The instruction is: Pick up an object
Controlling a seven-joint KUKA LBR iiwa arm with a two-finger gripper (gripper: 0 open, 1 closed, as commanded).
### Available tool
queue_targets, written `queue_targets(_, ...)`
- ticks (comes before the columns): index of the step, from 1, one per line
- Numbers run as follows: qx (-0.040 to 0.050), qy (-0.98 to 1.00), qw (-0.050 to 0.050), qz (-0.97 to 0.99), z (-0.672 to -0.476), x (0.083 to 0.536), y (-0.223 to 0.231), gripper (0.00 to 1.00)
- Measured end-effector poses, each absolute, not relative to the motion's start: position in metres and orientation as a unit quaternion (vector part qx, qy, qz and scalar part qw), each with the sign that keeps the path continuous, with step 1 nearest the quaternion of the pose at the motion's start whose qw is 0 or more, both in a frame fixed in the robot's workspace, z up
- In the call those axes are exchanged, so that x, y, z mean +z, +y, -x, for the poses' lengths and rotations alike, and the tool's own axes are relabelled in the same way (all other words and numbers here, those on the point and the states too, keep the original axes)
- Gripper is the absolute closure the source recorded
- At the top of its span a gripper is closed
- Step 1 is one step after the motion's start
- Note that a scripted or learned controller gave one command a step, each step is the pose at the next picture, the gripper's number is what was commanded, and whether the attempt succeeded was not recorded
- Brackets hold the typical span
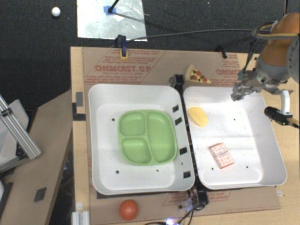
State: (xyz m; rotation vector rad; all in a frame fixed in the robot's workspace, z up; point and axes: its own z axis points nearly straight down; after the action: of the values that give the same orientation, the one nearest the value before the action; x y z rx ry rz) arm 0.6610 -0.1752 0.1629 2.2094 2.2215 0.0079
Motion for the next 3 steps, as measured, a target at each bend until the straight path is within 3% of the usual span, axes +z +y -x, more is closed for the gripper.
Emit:
queue_targets(1,0.0024,0.709,0.004,-0.705,-0.655,0.225,-0.172,1.0)
queue_targets(2,0.0026,0.709,0.004,-0.705,-0.667,0.281,-0.168,1.0)
queue_targets(3,0.0016,0.709,0.003,-0.705,-0.668,0.302,-0.168,1.0)
